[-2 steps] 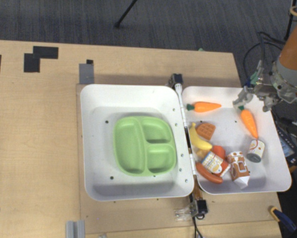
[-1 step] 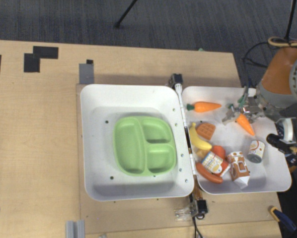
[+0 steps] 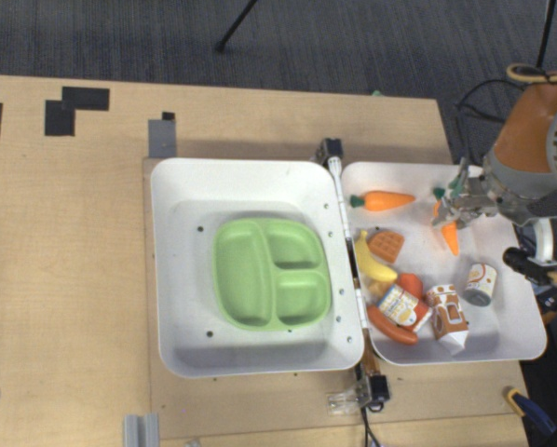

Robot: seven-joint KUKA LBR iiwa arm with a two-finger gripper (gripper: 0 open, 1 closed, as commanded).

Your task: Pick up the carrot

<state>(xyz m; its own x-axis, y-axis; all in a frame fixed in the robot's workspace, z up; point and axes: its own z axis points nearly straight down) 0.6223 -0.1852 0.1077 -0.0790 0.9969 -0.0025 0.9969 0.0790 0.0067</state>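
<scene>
An orange carrot [image 3: 387,200] with a green top lies flat at the back left of the right bin [image 3: 502,347], its tip pointing right. A second, smaller orange carrot piece [image 3: 450,238] sits further right, just under the gripper [image 3: 459,209]. The gripper hangs over the back of the right bin, about a carrot's length to the right of the big carrot's tip. The arm's grey wrist and orange band [image 3: 530,133] lead off to the right. Whether the small piece is touched by the gripper is unclear.
The left bin [image 3: 176,250] holds a green divided plate [image 3: 269,273]. In the right bin lie a waffle [image 3: 387,245], a banana [image 3: 373,268], a juice box [image 3: 400,305], a red sausage [image 3: 392,328], a small carton [image 3: 449,315] and a can [image 3: 479,284].
</scene>
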